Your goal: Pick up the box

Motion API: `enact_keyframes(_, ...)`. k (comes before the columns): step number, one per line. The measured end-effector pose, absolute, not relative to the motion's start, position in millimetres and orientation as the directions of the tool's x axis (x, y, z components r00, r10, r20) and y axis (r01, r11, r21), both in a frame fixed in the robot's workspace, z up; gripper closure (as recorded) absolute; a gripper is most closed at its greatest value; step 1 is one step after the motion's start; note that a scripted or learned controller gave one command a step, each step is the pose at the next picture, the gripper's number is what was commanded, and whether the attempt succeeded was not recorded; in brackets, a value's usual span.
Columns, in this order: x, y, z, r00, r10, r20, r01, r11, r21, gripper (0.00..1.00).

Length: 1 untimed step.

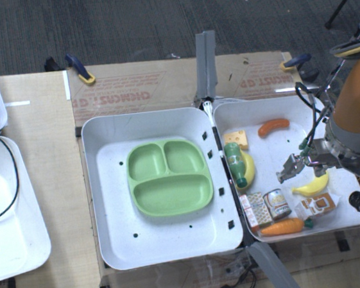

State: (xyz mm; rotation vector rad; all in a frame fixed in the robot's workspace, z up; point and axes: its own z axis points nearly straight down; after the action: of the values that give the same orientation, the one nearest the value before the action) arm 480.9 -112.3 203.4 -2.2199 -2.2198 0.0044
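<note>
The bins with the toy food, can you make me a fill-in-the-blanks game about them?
1. The green plate lies in the ____ bin.
2. The carrot is colored ____.
3. The green bottle lies on top of a yellow ____.
4. The gripper hangs over the ____ bin.

Missing words: left; orange; banana; right

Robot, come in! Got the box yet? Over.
Gripper above right bin, nothing between its fingers. Box lies by near wall. Can touching it, carrot just below.
</note>
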Motion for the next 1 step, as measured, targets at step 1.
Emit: enact_keyframes(1, 476.4, -95.3, 120.8, 0.009, 1.0, 0.0, 1.0, -0.009, -0.004, 0.0)
